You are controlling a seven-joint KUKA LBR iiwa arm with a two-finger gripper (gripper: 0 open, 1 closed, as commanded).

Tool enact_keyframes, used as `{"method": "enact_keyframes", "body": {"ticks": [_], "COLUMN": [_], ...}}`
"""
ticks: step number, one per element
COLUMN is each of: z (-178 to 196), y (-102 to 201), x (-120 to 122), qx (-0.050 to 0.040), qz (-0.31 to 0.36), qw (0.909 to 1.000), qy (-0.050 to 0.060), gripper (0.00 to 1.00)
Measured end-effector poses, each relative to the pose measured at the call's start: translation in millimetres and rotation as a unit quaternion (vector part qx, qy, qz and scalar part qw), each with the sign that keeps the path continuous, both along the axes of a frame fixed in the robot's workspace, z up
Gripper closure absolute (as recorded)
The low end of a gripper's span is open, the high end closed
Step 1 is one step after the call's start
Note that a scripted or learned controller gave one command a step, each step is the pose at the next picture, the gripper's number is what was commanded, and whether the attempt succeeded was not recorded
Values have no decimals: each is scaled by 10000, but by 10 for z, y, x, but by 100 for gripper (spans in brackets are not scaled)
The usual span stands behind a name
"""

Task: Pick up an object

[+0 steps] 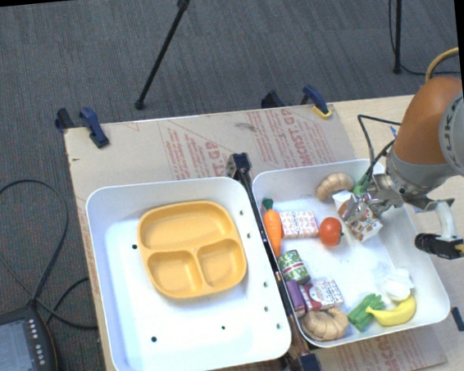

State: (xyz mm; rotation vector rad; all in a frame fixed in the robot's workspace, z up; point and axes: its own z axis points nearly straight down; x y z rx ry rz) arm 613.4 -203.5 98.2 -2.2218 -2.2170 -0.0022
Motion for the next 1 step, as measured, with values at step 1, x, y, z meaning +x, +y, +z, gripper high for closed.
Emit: {"method": "enact_keyframes", "body": {"ticks": [1], "z": [1040], "y": [672], "x": [241], "qx": [-13], "qz": [21], "qw": [10000], "qy": [-22], "gripper": [100]}}
